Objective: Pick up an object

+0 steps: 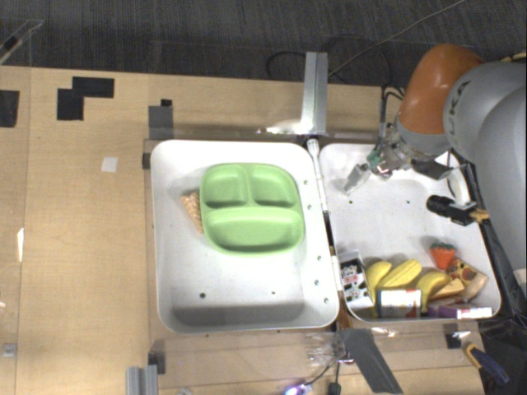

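My gripper (363, 173) hangs over the far left part of the right bin (387, 220), above bare white floor, with nothing seen in it. The objects lie in a cluster along that bin's near edge, well away from the gripper: yellow bananas (403, 275), a red-orange strawberry-like fruit (443, 255), a small black and white box (352, 277), a white and red box (399, 302), a tan wooden piece (469, 283) and a purple pen-like item (459, 310).
The left bin (177, 286) bears a green divided plate (251, 206) with a tan waffle-like piece (192, 211) poking out at its left edge. A metal post (315, 89) stands behind the rim between the two bins.
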Motion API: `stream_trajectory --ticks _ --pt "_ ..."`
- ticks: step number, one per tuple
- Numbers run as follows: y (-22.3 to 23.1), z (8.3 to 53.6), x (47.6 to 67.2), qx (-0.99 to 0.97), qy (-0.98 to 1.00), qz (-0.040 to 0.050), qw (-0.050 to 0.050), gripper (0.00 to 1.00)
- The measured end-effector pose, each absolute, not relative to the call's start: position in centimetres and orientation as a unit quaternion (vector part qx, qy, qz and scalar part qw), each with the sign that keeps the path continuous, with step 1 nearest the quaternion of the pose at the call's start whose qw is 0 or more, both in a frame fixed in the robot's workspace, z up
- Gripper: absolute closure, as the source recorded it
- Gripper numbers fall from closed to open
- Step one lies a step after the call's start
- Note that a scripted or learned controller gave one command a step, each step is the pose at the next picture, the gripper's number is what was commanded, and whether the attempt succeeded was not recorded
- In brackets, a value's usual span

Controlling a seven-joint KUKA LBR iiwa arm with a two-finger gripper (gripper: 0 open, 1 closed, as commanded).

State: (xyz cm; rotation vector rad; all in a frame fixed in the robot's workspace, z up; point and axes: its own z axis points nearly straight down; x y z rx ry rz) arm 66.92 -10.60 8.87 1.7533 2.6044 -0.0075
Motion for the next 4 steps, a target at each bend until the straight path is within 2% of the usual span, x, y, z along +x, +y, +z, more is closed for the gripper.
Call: stream_trajectory --ticks 1,2,3,4 --pt "-11.9 9.0 64.5 0.563 0.826 0.0029 0.005 0.0" --pt "-10.0 8.9 66.8 0.523 0.852 -0.0049 0.0 0.0" --pt "-9.6 10.3 67.4 0.521 0.854 0.0026 0.007 1.0" --pt "-10.3 9.2 55.4 0.615 0.789 0.0047 0.007 1.0"
